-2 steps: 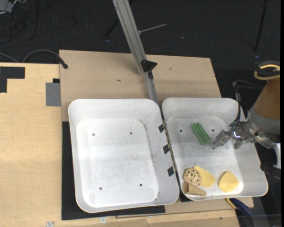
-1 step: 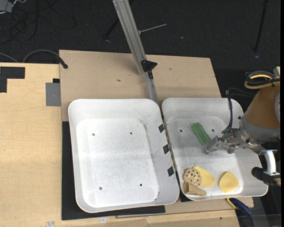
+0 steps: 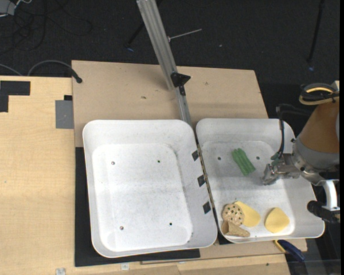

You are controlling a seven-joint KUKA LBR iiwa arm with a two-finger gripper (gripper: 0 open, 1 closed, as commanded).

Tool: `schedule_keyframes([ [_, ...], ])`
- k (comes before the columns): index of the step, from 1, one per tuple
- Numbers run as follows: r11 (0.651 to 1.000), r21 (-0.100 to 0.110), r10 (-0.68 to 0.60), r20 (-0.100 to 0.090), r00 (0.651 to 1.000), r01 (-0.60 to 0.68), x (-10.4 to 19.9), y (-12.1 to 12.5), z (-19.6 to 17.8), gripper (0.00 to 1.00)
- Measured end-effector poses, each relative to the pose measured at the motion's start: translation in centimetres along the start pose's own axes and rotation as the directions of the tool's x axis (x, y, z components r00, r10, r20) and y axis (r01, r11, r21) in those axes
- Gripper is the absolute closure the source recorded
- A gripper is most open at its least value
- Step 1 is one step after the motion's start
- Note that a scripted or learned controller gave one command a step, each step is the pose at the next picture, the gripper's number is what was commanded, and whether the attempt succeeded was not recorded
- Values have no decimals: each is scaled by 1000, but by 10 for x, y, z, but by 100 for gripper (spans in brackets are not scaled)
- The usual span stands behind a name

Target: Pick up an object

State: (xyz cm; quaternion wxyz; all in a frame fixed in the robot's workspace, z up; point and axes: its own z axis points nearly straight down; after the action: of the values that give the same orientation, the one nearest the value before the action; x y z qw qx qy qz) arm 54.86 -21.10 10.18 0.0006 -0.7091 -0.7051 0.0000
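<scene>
The left bin (image 3: pixel 140 188) takes up the lower middle of the frame. In the right bin (image 3: pixel 255 136), a green stick (image 3: pixel 243 161) lies tilted near the centre. Along the lower edge sit a spotted cookie-like piece (image 3: pixel 233 212), a tan piece (image 3: pixel 235 229) and two yellow lumps (image 3: pixel 250 215) (image 3: pixel 277 220). The gripper (image 3: pixel 270 175) hangs just right of the green stick, over the bin floor; how far its jaws are open I cannot tell, and nothing shows in them.

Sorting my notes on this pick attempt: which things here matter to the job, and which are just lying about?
Job:
pincer
green stick
yellow lump
spotted piece
tan piece
right bin

Lying about:
left bin
metal rail
</scene>
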Motion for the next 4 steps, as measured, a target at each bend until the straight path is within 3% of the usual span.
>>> schedule_keyframes([
  [2, 1000, -3, -6, 2, 1000, 6, -3, 1, -85, 100],
  [3, 1000, -5, -7, 3, 1000, 7, -6, -5, -145, 100],
  [4, 1000, 2, -10, -2, 1000, 10, 47, 6, -132, 100],
])
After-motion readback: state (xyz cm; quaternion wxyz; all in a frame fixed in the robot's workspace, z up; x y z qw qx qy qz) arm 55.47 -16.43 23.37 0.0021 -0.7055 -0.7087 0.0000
